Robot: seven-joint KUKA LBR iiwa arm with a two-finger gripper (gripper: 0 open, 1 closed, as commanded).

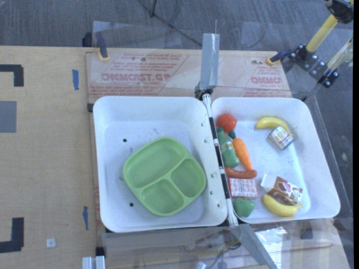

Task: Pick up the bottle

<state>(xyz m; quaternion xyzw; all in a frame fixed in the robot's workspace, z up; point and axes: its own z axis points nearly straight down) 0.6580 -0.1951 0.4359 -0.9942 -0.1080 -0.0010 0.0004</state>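
The bottle [228, 152] is green with a small label. It lies along the left wall of the right bin [314, 150], its length running front to back. A red tomato [226, 122] sits just behind it, an orange carrot [242, 153] lies against its right side, and a red sausage [241, 173] lies across its near end.
The right bin also holds a red-and-white box [243, 188], a green pepper [244, 207], two bananas [273, 122] [280, 206] and two small cartons [280, 138] [286, 190]. A green divided plate [164, 176] rests in the left bin [112, 122]. Yellow clamps [320, 38] stand at the far right.
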